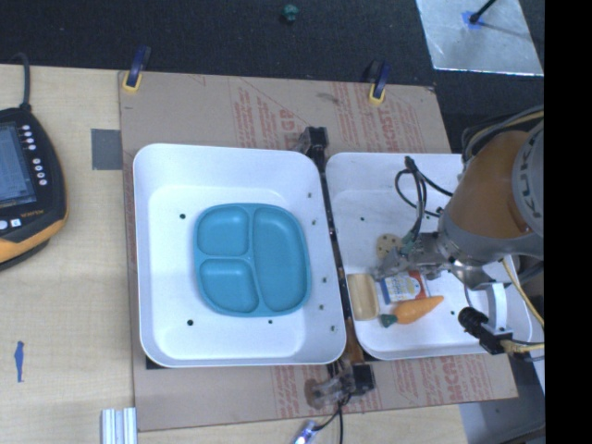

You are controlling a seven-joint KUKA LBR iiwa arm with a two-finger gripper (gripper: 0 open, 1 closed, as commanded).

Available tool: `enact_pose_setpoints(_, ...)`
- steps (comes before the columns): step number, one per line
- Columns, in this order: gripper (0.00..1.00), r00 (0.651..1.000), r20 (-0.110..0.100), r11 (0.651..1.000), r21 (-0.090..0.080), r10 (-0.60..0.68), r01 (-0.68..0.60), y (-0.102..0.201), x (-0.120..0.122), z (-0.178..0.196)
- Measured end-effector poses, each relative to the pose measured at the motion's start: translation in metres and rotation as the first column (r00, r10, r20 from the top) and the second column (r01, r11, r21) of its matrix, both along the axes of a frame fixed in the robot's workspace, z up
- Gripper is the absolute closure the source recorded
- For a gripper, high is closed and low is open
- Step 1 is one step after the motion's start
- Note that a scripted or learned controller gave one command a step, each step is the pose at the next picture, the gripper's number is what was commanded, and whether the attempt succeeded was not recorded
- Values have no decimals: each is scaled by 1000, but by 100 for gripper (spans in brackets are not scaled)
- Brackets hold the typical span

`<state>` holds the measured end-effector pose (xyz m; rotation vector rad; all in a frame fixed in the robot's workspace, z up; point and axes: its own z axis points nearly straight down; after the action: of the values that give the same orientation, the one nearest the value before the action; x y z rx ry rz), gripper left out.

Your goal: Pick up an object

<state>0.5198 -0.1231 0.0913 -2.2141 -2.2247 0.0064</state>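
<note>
Dark floor at the top of the view, with a pale wooden counter (65, 340) below it. Spread over the counter, a brown cardboard sheet (277, 109), clamped at its far edge by two blue-and-yellow clips. On the cardboard, two shallow white bins side by side, touching along their inner walls.

In the left bin (166, 331), a blue divided plate (251, 258) with three compartments, lying flat near the middle.

Over the right bin (361, 192), reaching in from the right, the grey arm (490, 211) with its orange band, black cables looping beside it. At its lower end, the pincer (407, 265), down among the objects; cannot tell whether open or closed, nor whether gripping anything.

Clustered in the near half of the right bin, just under and beside the pincer: an orange carrot-shaped object (416, 310), tapered, tilted, with a rounded stub at its left end; touching it from above, a small white packet (401, 289) with blue and red print; to the left, against the bin wall, a tan block (362, 297); further back, a small round beige piece (387, 245) with dots.

At the counter's left edge, a black and orange handheld control pendant (23, 188). Near it, a grey tape patch (106, 148).
</note>
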Motion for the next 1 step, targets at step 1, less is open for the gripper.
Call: enact_pose_setpoints(1,0,1000,1,1000,0,2,-2,24,41,0)
